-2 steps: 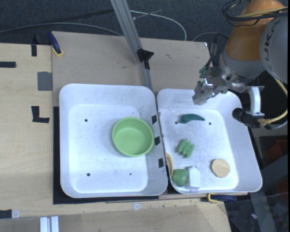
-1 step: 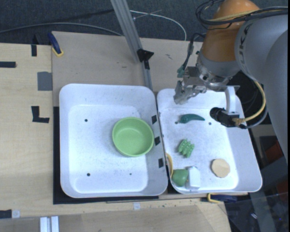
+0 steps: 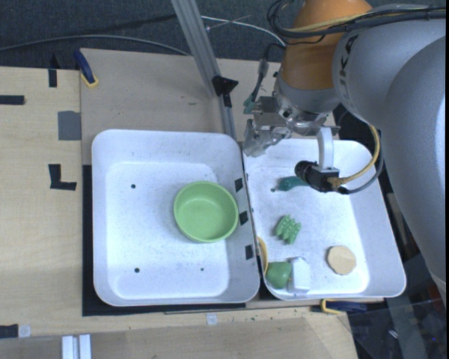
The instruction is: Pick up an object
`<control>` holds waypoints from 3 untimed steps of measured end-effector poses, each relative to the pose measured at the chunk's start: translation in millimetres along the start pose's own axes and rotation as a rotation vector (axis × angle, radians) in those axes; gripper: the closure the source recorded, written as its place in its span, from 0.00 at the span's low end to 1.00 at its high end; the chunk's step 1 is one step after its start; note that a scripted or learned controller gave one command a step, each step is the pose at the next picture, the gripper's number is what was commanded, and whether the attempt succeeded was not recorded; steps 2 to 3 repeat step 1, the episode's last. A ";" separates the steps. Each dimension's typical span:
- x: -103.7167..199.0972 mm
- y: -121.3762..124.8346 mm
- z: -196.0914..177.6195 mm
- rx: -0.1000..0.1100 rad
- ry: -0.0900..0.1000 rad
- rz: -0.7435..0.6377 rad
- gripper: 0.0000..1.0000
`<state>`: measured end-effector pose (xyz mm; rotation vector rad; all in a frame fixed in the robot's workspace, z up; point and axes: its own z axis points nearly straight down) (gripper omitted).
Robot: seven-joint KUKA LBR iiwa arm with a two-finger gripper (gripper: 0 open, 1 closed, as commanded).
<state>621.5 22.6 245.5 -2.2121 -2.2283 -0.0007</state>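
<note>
Risking a wall strike at the far rim

Starting nearest, a green block (image 3: 279, 273) and white piece (image 3: 300, 273) are crowding the near-left corner of the right bin (image 3: 374, 223); a grasp there is likely fouling the wall. A tan disc (image 3: 342, 259) is lying flat, probably slipping. A green ridged toy (image 3: 287, 228) and small teal piece (image 3: 290, 183) are sitting farther in. The green bowl (image 3: 206, 212) is occupying the left bin (image 3: 120, 200). The gripper (image 3: 263, 142) is hovering over the far divider; its opening I cannot tell.
</note>
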 end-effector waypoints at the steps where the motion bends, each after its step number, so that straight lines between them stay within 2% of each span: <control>1: 56.4 5.3 17.8 0.002 -0.001 0.000 1.00; 3: 56.4 5.3 17.8 0.002 -0.001 0.000 1.00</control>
